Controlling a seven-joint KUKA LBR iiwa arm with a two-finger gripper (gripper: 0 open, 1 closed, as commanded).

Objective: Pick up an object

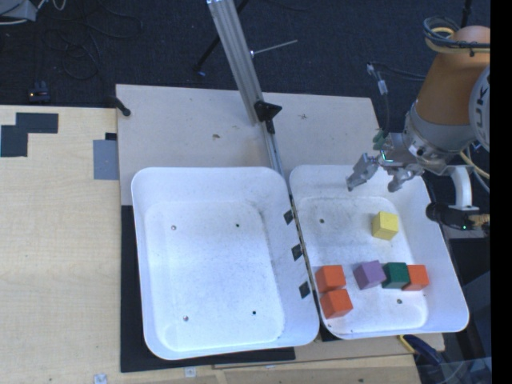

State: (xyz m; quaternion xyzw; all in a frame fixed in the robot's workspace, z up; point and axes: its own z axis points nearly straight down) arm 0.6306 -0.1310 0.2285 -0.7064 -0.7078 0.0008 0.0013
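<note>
Several small blocks lie in the right bin. A yellow block sits alone near the middle right. Along the front stand two orange blocks, a purple block, a green block and another orange block touching the green one. My gripper hangs above the far part of the right bin, open, its two fingers spread with nothing between them. It is behind and a little left of the yellow block, apart from it.
The left bin lies beside the right one, their rims meeting at a row of black clips. A slanted aluminium rail rises behind the bins. Cables trail at the right edge of the bench.
</note>
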